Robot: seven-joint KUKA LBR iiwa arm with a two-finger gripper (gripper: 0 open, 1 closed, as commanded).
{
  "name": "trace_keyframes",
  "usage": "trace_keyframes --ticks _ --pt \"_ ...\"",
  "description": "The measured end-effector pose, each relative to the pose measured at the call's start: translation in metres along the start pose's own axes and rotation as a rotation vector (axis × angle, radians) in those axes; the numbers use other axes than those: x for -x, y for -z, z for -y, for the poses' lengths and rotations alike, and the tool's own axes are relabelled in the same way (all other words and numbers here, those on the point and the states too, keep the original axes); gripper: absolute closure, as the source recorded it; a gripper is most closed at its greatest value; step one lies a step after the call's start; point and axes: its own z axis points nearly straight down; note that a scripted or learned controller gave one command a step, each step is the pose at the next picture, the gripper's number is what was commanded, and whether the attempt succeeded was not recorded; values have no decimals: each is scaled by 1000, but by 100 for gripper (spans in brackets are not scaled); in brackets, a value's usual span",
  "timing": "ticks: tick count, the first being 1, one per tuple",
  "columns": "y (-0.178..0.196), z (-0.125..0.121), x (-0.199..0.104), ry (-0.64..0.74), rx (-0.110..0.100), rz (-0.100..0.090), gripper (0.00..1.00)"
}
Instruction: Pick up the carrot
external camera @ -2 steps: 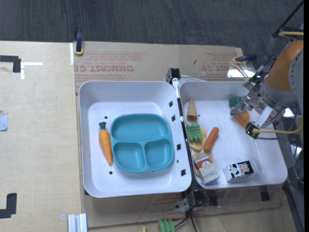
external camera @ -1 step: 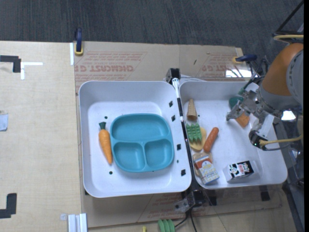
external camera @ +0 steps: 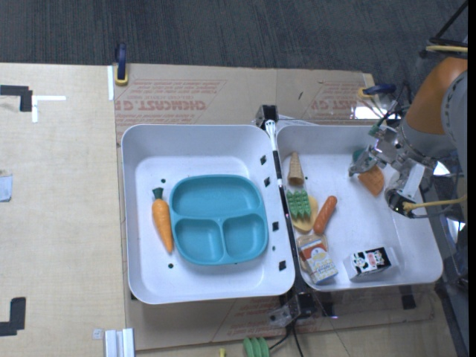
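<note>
**Claw up at the right bin, carrot far off in the left**

The worktop (external camera: 59,222) carries two bins. The left bin (external camera: 141,274) holds a blue tray (external camera: 219,218), well left of the claw (external camera: 372,166). The carrot (external camera: 162,222) lies just beside that tray's far side, in the other bin from the claw. Something orange (external camera: 373,180) sits at the claw, possibly gripped; the fingers' spread cannot be told.

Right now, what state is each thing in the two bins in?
Carrot: lying flat in the left bin, beside the blue tray, not gripped.
Blue tray: flat, compartments bare.
Sausage: lying loose in the right bin.
Cone: lying on its side.
Milk carton: tipped over.
Gripper: over the right bin, by an orange item.
</note>
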Motion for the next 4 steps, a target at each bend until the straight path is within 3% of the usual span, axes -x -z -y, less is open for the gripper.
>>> trace_keyframes --ticks 1,2,3,4 --pt "1 -5 -3 -160 8 -4 0" --pt "11 -6 1 -154 9 6 100" --pt "53 79 -36 -411 11 10 100" --pt "-2 90 -73 -478 14 10 100"
